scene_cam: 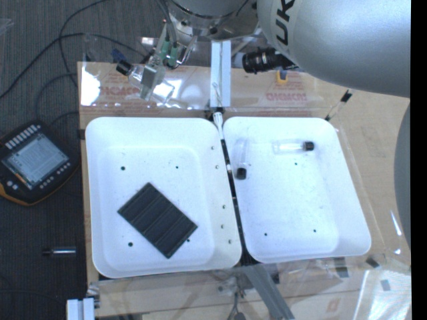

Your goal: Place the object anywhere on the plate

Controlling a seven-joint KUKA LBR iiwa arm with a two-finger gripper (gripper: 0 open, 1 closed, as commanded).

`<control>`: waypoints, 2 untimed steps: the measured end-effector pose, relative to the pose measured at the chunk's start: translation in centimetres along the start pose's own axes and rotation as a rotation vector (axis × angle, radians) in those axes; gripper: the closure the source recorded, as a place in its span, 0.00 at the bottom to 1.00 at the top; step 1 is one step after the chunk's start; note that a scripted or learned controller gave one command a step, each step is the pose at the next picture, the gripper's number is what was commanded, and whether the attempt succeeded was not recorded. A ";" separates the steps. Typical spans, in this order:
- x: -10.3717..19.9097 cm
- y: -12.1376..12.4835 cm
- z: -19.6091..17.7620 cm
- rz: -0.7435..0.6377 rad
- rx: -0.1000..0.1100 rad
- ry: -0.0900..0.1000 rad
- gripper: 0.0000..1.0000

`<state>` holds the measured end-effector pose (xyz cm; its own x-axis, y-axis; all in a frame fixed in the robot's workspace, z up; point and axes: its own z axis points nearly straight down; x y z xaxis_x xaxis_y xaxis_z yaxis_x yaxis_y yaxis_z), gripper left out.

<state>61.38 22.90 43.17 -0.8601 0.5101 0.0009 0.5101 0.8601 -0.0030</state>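
A dark grey ribbed rectangular plate (158, 219) lies flat and turned at an angle in the left bin (107, 145), toward its front. In the right bin (333, 212) a clear tube with a black cap (293, 147) lies sideways near the back. A second clear tube with a black cap (241, 160) lies lengthwise against that bin's left wall. My gripper (155, 71) hangs beyond the back edge of the left bin, above the bench, far from the plate and both tubes. Nothing shows in it.
The arm's grey body (333, 25) fills the top right above the back of the right bin. A white upright bar (220, 75) stands behind the seam between the bins. A hand-held control pendant (33, 162) and cables lie on the floor at the left.
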 end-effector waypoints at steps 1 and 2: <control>-0.2 0.2 -0.7 0.002 0.003 0.000 1.00; -2.7 2.1 0.0 -0.574 -0.004 -0.002 1.00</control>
<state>64.74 23.33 43.16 -0.9993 -0.0383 -0.0003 -0.0383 0.9993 0.0011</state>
